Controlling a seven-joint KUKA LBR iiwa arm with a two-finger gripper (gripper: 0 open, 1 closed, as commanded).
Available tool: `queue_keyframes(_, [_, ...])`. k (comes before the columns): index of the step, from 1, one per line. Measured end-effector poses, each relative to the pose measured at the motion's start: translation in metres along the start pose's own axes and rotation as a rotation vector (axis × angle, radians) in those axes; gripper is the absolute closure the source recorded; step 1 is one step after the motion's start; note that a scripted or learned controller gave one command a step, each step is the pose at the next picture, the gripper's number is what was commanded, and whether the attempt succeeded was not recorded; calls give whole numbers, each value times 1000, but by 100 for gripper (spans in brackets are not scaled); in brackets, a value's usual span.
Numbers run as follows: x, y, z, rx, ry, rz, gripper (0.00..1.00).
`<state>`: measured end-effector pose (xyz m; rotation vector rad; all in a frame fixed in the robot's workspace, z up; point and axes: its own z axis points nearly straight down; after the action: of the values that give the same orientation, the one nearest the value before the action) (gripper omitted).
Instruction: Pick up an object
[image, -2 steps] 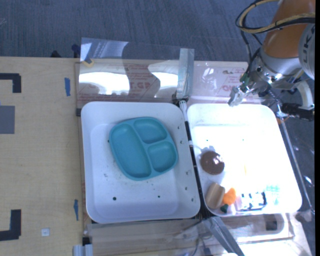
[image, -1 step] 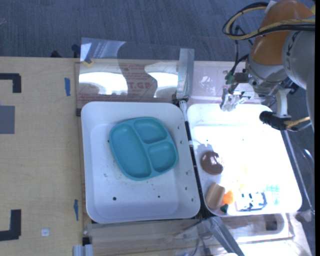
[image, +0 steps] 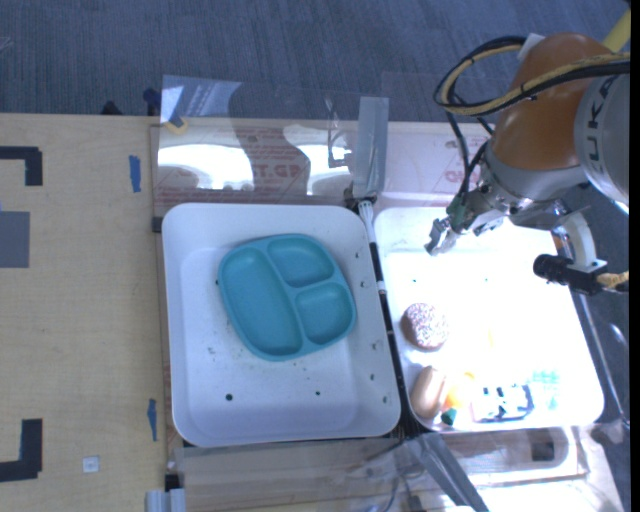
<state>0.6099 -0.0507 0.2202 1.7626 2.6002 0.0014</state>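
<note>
The right bin (image: 560, 300) is brightly lit and holds several small items. A round sprinkled doughnut (image: 425, 325) lies near its left wall. A tan oval piece (image: 428, 392) sits at the front left corner, with small orange, white and teal pieces (image: 503, 400) beside it along the front. My gripper (image: 440, 238) hangs over the bin's far left part, beyond the doughnut and apart from it. Nothing shows in its grasp.
The left bin (image: 190, 380) carries a teal divided plate (image: 287, 295) in its middle. A grey divider post (image: 370, 150) stands between the bins at the back. Black and yellow cables (image: 470, 80) loop over the arm at top right.
</note>
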Motion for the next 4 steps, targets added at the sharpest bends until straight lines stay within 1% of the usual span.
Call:
queue_keyframes(1, [109, -35, -30, -4, 1, -153, 100])
queue_keyframes(2, [81, 20, 19, 2, -1, 253, 100])
queue_keyframes(3, [34, 77, -94, -12, -5, 133, 100])
queue_keyframes(4, [28, 21, 14, 7, 2, -89, 100])
